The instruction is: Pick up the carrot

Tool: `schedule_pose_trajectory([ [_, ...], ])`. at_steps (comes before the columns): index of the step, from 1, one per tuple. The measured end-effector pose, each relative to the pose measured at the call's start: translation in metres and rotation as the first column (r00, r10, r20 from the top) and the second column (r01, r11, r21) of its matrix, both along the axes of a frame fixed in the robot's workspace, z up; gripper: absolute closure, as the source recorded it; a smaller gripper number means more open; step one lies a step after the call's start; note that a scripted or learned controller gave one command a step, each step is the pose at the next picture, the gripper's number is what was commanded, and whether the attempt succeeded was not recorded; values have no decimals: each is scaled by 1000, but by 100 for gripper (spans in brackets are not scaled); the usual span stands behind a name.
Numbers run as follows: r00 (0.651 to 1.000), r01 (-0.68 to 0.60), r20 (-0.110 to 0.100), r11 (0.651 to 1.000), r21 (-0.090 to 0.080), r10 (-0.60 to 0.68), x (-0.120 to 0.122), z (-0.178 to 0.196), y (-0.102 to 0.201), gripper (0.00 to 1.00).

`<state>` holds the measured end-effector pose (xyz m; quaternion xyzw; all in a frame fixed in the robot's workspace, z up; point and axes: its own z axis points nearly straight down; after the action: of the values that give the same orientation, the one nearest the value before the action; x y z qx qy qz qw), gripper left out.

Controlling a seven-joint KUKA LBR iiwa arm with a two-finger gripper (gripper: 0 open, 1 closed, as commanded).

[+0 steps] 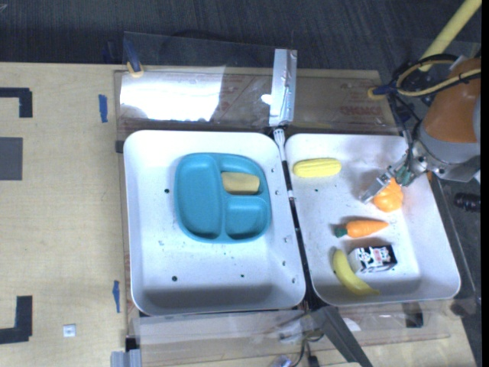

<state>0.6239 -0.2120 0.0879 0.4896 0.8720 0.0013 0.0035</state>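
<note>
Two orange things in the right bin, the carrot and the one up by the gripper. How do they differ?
The carrot is long and tapered, lying flat across mid-bin; the orange item is short and rounded. The carrot lies apart from the gripper; the orange item sits right at its tip. Both are orange and in the right bin.

Carrot (366, 227) in right bin (435, 235)

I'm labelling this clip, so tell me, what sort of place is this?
Probably a robot test bench in a lab: two white bins side by side, toy food such as a carrot and banana, and a grey-and-orange arm reaching in.
</note>
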Motion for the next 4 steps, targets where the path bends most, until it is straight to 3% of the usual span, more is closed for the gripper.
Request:
schedule_pose_trajectory([
  [1, 997, 79, -6, 997, 2, -79, -55, -1, 39, 0],
  [2, 996, 92, 2, 996, -2, -92, -97, 87, 14, 0],
  [3, 994, -113, -3, 994, 0, 113, -66, -1, 9, 0],
  [4, 984, -177, 3, 984, -6, 177, -95, 87, -13, 0],
])
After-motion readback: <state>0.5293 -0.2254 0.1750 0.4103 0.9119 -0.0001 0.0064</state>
